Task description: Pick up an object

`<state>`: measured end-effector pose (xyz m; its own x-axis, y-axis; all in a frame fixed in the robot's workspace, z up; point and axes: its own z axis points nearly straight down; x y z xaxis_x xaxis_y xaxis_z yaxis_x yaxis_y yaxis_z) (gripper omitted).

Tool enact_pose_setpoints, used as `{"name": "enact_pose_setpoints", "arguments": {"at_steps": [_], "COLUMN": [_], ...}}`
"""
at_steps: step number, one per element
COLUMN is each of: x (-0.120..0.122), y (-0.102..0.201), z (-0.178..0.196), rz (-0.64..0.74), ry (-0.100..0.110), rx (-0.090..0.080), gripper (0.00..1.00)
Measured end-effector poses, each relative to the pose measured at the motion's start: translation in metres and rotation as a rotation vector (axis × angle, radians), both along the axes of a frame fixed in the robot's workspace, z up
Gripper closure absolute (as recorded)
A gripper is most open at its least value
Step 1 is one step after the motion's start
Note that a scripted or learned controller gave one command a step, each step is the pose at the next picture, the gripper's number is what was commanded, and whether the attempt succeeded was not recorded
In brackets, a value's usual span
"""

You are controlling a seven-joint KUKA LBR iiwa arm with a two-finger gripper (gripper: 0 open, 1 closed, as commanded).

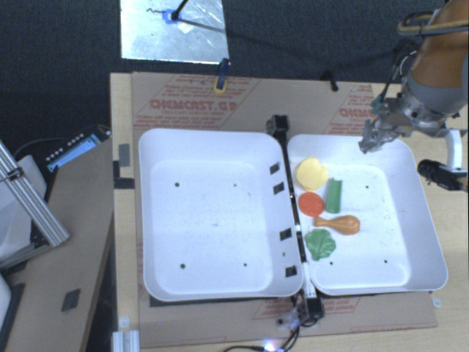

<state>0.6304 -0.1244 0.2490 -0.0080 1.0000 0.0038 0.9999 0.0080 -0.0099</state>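
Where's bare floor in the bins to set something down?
The left bin floor is bare wall to wall. In the right bin, the right half is free. Crowded: the strip by the divider, with yellow piece, green stick, red piece, drumstick, green leaf.

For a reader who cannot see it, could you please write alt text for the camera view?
The arm's claw hovers over the far right corner of the right bin, which has five small toys clustered near its left wall: yellow, red, a green stick, an orange drumstick and a leafy green piece.
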Motion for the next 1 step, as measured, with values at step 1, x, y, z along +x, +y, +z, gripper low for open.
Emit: {"name": "enact_pose_setpoints", "arguments": {"at_steps": [1], "x": [-0.0287], "y": [-0.0190], "z": [0.2716], "rz": [-0.004], "ry": [-0.029], "rx": [-0.009], "gripper": [1.00]}}
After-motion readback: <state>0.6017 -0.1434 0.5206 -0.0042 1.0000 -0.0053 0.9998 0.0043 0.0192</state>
